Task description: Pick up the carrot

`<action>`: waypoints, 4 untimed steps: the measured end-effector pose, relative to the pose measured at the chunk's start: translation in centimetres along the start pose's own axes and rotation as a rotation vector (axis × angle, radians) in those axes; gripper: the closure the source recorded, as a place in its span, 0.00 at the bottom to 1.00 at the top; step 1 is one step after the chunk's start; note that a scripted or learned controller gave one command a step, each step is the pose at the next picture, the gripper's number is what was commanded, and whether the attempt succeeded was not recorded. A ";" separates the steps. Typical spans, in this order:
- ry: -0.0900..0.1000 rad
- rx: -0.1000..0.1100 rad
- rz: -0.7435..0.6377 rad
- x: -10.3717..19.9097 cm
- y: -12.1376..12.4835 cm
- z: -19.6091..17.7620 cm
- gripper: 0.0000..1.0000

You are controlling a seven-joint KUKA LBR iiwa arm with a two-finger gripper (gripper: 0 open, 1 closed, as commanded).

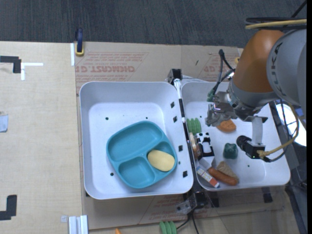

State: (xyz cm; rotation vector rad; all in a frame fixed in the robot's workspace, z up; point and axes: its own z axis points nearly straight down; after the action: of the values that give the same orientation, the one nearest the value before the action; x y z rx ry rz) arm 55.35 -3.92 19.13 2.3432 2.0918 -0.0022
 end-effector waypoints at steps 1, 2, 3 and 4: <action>-0.001 0.004 0.809 -0.8 -3.2 0.1 1.00; -0.001 0.005 0.808 -0.8 -3.3 0.1 0.00; -0.001 0.003 0.883 -6.4 -0.2 7.9 0.00; 0.000 0.008 0.949 -8.8 -6.8 10.1 0.00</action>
State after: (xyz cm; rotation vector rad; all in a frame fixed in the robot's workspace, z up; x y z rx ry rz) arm 47.64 -11.93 9.05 3.0452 0.7911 -0.0088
